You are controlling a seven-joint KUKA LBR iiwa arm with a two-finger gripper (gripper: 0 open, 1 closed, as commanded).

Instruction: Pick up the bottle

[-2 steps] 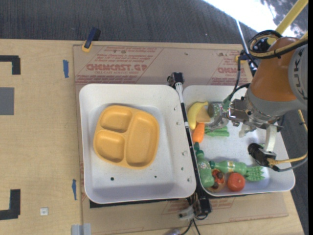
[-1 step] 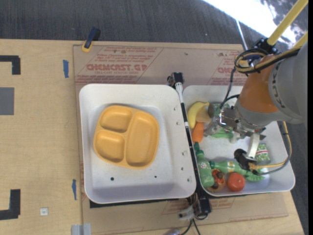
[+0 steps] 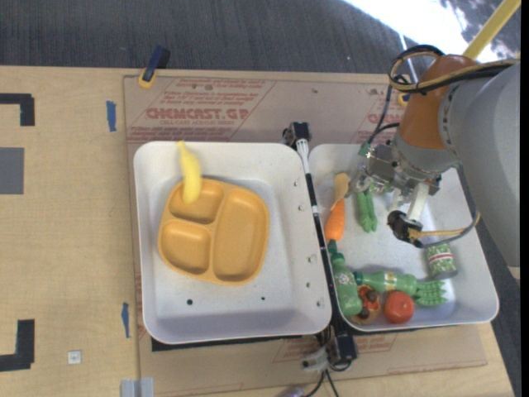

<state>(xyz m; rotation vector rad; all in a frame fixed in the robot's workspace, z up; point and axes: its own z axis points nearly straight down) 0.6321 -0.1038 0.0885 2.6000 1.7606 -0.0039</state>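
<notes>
The bottle [image 3: 387, 284] is green with a red and yellow label. It lies on its side near the front of the right bin [image 3: 475, 222], among other toy foods. My gripper [image 3: 390, 207] hangs low over the middle of that bin, roughly a hand's width behind the bottle and apart from it. A green pickle-like piece [image 3: 364, 210] lies just left of the gripper. Nothing shows as held.
An orange carrot [image 3: 335, 219] lies by the right bin's left wall, and a small can [image 3: 440, 260], a red tomato [image 3: 398, 307] and green toys [image 3: 435, 292] crowd the bottle. The left bin [image 3: 157, 304] holds an orange divided plate [image 3: 216, 232] and a banana [image 3: 191, 174].
</notes>
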